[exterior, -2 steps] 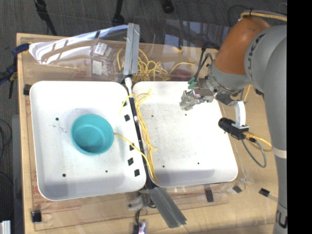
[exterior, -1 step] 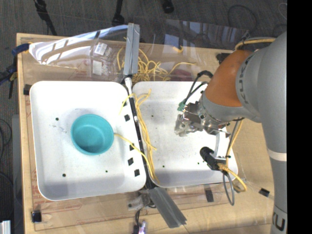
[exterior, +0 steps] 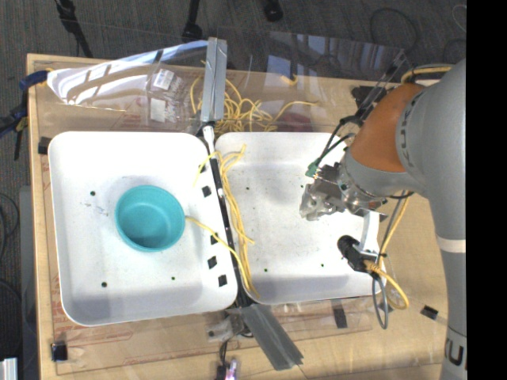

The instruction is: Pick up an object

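Observation:
A teal bowl [exterior: 150, 218] sits upright in the left bin [exterior: 79, 291], a little left of its middle. My gripper [exterior: 317, 201] hangs low over the right bin [exterior: 269, 275], in its right half, far from the bowl. The grey arm with its orange band [exterior: 388, 133] reaches in from the right and covers the bin's right edge. Whatever lies right under the gripper is hidden by it.
Yellow cables [exterior: 226, 204] run along the divider between the two bins and pile up behind the right bin [exterior: 238, 109]. Clear plastic sheeting [exterior: 135, 81] lies behind the left bin. The wooden bench edge [exterior: 36, 212] frames both bins.

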